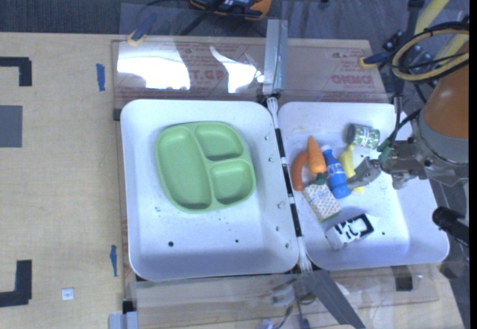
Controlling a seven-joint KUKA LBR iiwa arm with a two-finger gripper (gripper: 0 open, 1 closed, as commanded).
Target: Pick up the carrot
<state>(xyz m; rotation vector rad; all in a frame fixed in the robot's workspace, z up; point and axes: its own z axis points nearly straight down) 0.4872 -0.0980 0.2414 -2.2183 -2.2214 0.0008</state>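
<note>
Wooden worktop (59,171) carries two white bins; nearest in the right bin (417,238) lies a black-and-white box (350,230), then a blue bottle (337,175). Beyond — the carrot (316,156), long axis running near-to-far, tip pointing away. Whether the hand (370,167) is open or closed — I cannot tell.

Carrot (317,155) in right bin (417,242) w/ blue bottle (336,175), gripper (370,168) just beside; green tray (205,165) in left bin (141,193).

Bins (149,245) were white. Plate (205,165) was pale green. Carrot (316,157) was orange, beside a darker orange piece (299,170). Bottle (336,175) was blue; item (348,158) behind it yellow. Can (363,135) was green and silver. Packet (323,202) was speckled white. Box (349,230) was black and white. Arm (447,115) carried an orange band.
</note>
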